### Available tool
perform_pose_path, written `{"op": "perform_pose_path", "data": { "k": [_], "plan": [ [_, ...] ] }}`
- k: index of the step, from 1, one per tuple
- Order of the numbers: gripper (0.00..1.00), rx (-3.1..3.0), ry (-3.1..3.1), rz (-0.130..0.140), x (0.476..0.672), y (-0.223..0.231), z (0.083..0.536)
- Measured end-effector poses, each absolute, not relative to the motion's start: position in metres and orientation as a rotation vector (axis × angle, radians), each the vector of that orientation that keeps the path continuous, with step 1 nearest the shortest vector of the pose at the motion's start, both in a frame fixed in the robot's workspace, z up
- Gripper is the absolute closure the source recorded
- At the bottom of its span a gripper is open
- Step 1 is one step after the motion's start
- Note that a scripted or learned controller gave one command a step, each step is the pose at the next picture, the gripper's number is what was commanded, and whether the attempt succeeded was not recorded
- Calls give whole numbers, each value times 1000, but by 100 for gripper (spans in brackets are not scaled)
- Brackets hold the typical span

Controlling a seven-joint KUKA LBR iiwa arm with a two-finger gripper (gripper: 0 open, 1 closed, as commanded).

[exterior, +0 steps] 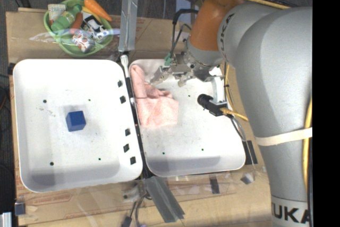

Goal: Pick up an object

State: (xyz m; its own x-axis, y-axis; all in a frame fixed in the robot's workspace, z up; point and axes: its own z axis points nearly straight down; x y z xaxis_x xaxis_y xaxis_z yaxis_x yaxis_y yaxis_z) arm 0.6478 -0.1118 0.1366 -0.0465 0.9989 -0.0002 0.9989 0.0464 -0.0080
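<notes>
Pink cloth (154,101) lies crumpled in the right bin (223,159), against that bin's wall nearest the other bin. It sits just below the gripper (170,80) and a little toward the view's left of it. The gripper hangs over the upper part of the right bin, tilted, with its fingers spread apart and nothing between them. One fingertip (158,78) sits over the cloth's top edge; can't tell if it touches. The grey arm with its orange band (210,18) comes in from the view's right, above and behind the gripper.

A blue cube (76,120) sits well apart from the gripper, far toward the view's left and lower, alone on the floor of the left bin (32,167). The two white bins stand side by side, touching at a shared edge just left of the gripper in the view.

A green bowl (71,48) stands on the desk (21,24) up and to the view's left of the gripper, outside both bins, by the left bin's top edge. It is full of small items, among them an orange carrot toy (95,8); the rest are too small to tell.
</notes>
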Motion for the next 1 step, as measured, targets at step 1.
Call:
{"op": "perform_pose_path", "data": {
  "k": [1],
  "plan": [
    [0,-2281,-2157,5,641,-89,191]
  ]
}}
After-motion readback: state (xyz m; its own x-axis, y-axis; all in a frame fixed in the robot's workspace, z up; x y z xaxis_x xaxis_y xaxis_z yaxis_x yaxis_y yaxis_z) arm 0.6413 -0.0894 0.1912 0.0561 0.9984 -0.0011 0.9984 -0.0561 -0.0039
